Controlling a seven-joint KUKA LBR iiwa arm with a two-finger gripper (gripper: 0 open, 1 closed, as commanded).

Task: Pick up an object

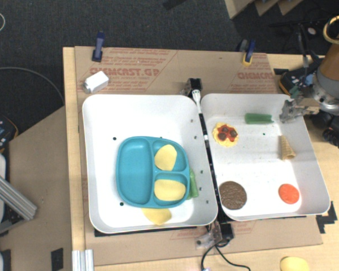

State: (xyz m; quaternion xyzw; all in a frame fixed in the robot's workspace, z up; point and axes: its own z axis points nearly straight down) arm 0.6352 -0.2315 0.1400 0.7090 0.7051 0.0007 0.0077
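In the right bin (316, 168) lie a green bar (257, 118), a small pizza-like disc (225, 134), a tan cone (286, 147), a brown round piece (233, 195) and an orange disc (289, 193). My gripper (289, 109) hovers at this bin's far right corner, just right of the green bar and above the cone, with nothing visibly in it. The left bin (101, 123) has a blue divided plate (135, 171) bearing two yellow pieces (166, 157) (169, 189). Another yellow piece (157, 214) pokes out from under the plate's near edge.
A thin green piece (192, 184) sits against the plate's right side. A white block (96, 82) lies on the board behind the left bin. Two blue clamps (98, 47) (248, 51) hold the board's far edge. A black divider (202, 130) runs between the bins.
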